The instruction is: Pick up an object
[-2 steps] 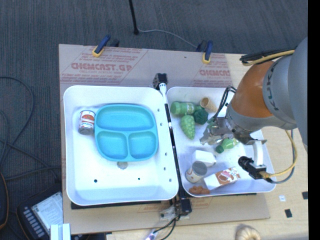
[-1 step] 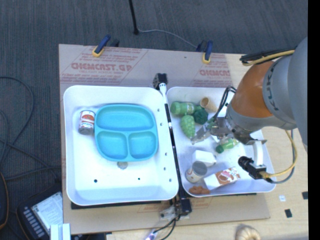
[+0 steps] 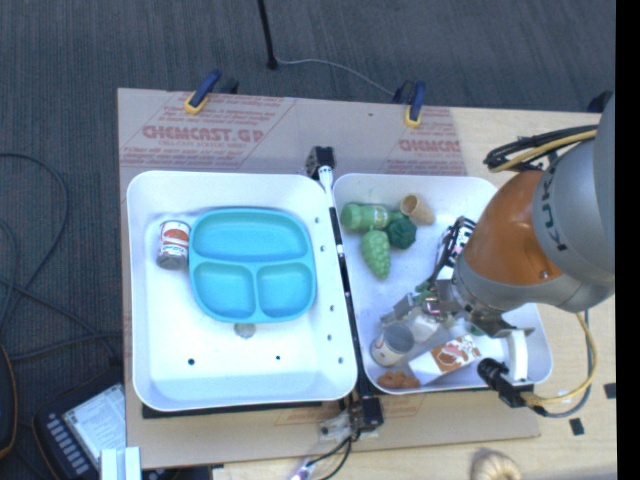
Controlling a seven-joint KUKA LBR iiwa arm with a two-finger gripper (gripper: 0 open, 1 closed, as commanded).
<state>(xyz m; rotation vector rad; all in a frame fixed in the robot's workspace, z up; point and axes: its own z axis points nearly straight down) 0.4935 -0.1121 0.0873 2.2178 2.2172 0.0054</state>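
green bottle [image 3: 362, 215] on its side, bumpy green piece [image 3: 378, 252], dark green lump [image 3: 402, 232], tan cup [image 3: 415, 207], grey cup [image 3: 391, 343], all in the right bin [image 3: 440, 183].

You see bright, even overhead light; the white bins [image 3: 150, 268] glare slightly. Shadows stay soft and short. Focus is mildly soft throughout, without edge distortion.

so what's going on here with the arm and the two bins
A grey and orange robot arm is reaching into the right bin, low over the clutter near its front. Its gripper sits close to a small cup, among other small bits, but nothing can be seen held. Green toys lie further back in that bin. The left bin holds a blue divided tray with a small can beside it.
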